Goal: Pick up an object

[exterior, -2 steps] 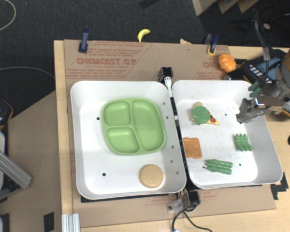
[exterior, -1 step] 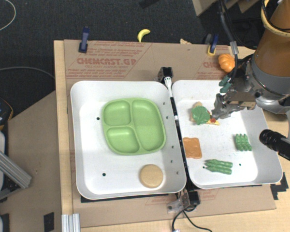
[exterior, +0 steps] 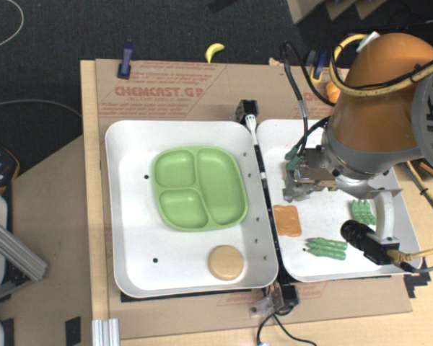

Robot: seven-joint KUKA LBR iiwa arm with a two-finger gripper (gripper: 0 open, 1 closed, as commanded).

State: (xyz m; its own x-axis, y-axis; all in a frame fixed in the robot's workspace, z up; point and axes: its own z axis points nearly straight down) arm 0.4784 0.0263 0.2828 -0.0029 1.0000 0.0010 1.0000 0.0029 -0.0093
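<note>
My gripper [exterior: 297, 187] hangs over the left part of the right bin [exterior: 303, 267], just above an orange flat piece [exterior: 288, 220] that lies near that bin's left wall. A green bean-pod toy [exterior: 326, 247] lies at the bin's front. Another green ridged piece [exterior: 361, 213] sits further right, partly behind the arm's bracket. In the left bin [exterior: 123, 193] rests a green divided plate [exterior: 200, 187], and a tan round cookie [exterior: 226, 262] lies in front of it. The grey and orange arm covers the back of the right bin.
Both bins sit on a brown cardboard sheet [exterior: 159, 89]. A blue clamp [exterior: 125, 58] and a yellow clip [exterior: 214, 50] stand at its far edge. A black clip [exterior: 247, 111] joins the bins at the back.
</note>
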